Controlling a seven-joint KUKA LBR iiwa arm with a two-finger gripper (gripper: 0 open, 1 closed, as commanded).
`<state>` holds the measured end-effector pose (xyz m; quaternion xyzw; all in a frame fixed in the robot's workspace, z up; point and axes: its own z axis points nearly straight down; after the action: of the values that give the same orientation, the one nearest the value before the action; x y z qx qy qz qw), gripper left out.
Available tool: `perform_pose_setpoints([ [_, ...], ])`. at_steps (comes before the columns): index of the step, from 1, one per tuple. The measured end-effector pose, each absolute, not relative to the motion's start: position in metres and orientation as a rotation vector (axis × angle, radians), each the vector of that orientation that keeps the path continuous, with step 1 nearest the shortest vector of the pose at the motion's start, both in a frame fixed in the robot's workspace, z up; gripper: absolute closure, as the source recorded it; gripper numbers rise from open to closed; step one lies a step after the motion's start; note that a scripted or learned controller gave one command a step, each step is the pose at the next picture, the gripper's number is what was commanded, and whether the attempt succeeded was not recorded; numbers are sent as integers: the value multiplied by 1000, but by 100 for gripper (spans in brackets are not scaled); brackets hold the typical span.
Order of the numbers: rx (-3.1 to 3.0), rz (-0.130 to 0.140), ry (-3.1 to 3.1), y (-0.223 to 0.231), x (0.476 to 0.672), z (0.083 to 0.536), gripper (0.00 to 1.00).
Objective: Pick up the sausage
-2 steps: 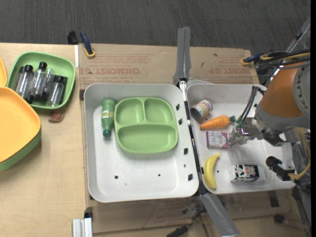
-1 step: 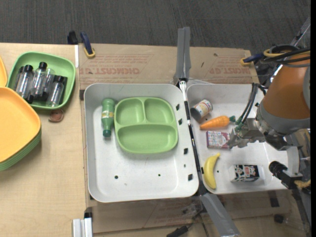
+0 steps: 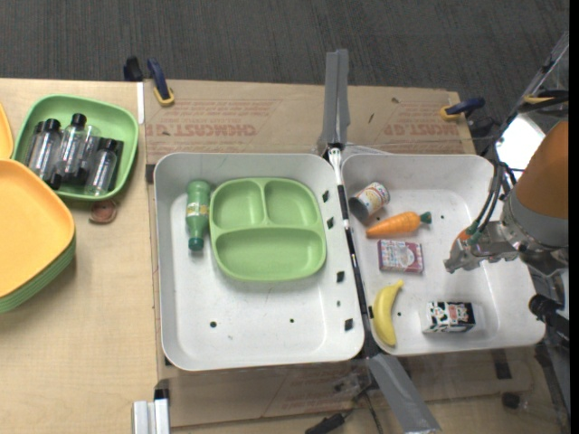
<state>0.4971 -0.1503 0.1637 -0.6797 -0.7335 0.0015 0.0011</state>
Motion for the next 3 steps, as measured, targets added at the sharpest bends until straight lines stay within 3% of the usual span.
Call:
perform_pose_setpoints([
  [1,-2106,2,-2328,-222,477,91,100],
  [2,-2376,3,-2054,-194,541,91,100],
  [3,-2480,4,-1929,-203,601,119,100],
])
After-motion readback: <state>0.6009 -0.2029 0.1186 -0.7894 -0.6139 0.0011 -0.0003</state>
